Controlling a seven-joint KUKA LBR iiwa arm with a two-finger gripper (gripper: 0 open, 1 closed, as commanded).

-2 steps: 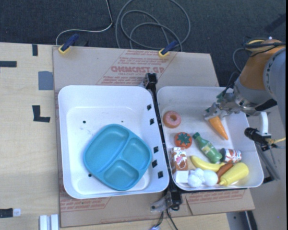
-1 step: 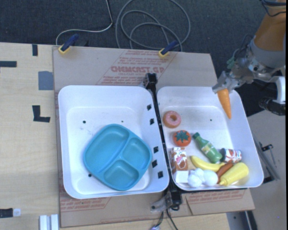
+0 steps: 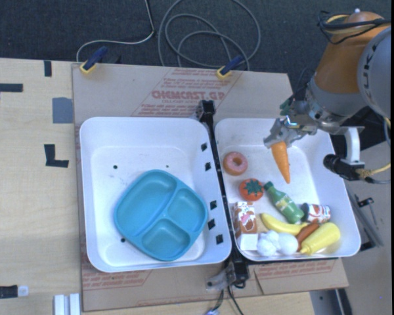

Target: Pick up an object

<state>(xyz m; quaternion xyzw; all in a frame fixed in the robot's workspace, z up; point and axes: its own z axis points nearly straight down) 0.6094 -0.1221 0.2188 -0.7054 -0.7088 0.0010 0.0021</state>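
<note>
My gripper (image 3: 280,139) hangs over the back of the right bin (image 3: 328,176). It is shut on the thick top end of an orange carrot (image 3: 283,163). The carrot hangs from the fingers with its tip pointing toward the bin's front. A pink donut (image 3: 235,163) lies to the carrot's left. A red tomato (image 3: 252,189) and a green bottle (image 3: 284,203) lie below the carrot's tip.
The front of the right bin is crowded with a banana (image 3: 279,224), a yellow squash-like piece (image 3: 322,237), a small red can (image 3: 318,212), a printed box (image 3: 247,219) and white pieces (image 3: 276,243). A blue divided plate (image 3: 161,213) lies in the left bin (image 3: 98,176). Cables (image 3: 203,31) run behind the bins.
</note>
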